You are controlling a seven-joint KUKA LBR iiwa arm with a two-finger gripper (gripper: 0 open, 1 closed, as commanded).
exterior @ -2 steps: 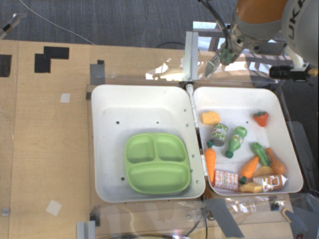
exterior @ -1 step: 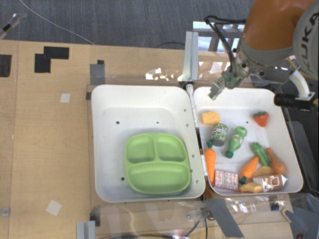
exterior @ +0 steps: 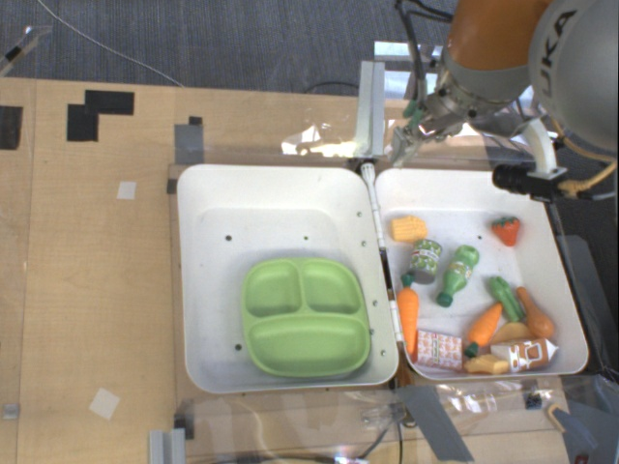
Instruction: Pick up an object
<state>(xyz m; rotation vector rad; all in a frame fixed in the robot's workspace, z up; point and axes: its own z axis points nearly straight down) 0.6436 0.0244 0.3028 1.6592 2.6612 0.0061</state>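
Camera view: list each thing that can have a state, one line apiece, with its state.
Gripper: above the right bin's far left corner, nothing seen in it.
Green divided plate: flat in the left bin, compartments bare.
Green bottle: lying on its side in the right bin.
Small can: tilted, beside the bottle.
Corn: lying loose.
Left carrot: lying along the bin's left wall.
Strawberry: apart, by the right wall.

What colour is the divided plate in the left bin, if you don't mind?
The divided plate is light green, seen clearly in the camera view.
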